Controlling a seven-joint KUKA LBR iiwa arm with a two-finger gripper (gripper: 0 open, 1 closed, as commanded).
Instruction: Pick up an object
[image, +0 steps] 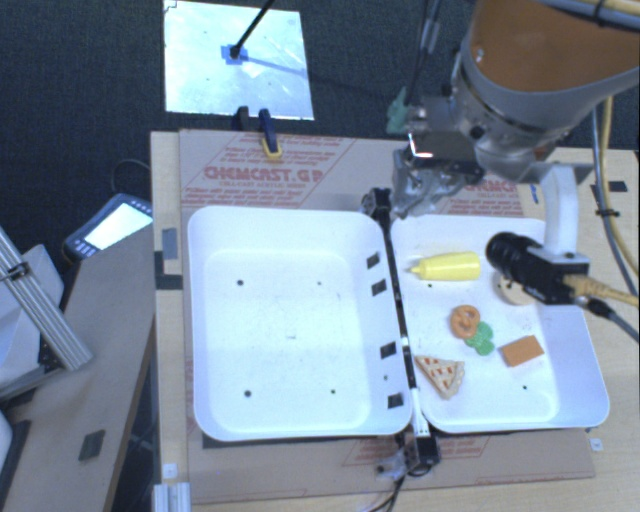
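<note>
Evidently the gripper is hanging over the right bin's far rim, probably poised before descending. All candidates are lying inside that bin: yellow bottle, pretzel, pizza slice, orange block.

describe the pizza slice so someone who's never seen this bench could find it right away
Look in the right bin, along its near-left side by the divider between the bins. The pizza slice lies there, below the pretzel. It is the only triangular piece, tan with red spots.
</note>
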